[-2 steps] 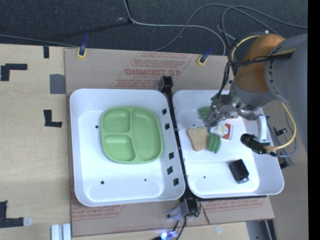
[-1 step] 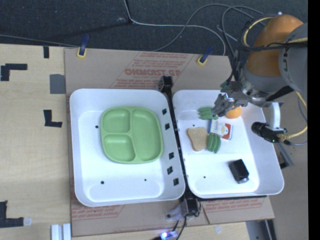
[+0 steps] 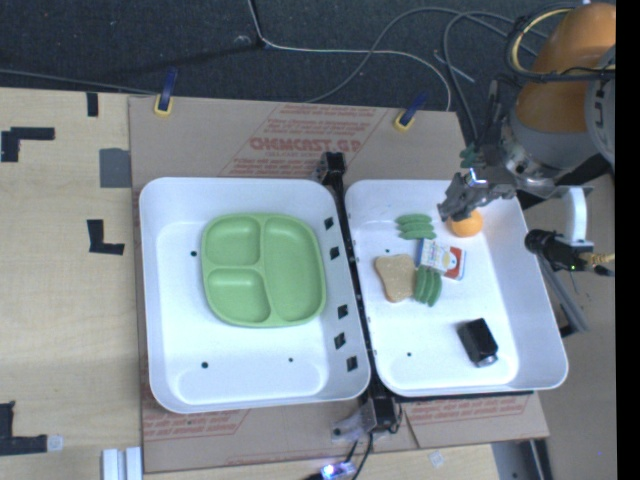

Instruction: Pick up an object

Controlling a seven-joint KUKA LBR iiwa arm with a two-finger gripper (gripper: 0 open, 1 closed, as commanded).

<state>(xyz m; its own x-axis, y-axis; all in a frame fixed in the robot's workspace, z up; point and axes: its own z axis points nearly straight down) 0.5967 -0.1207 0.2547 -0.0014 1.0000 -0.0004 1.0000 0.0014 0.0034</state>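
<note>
the orange object (image 3: 465,225) looks roundish, no long axis readable, at the right bin's (image 3: 530,298) far edge. that bin also holds green pods (image 3: 415,227), a tan piece (image 3: 396,277), a small packet (image 3: 441,259) and a black block (image 3: 478,341); the left bin (image 3: 160,298) holds a green divided plate (image 3: 264,270). the gripper (image 3: 462,200) sits right over the orange object; cannot tell how the jaws stand.

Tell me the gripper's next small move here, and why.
Probably a short descent straight onto the orange object. The gripper sits at the right bin's far edge, right at that object, and nothing visibly sits between its fingers. The pea pods lie clear to the side.
</note>
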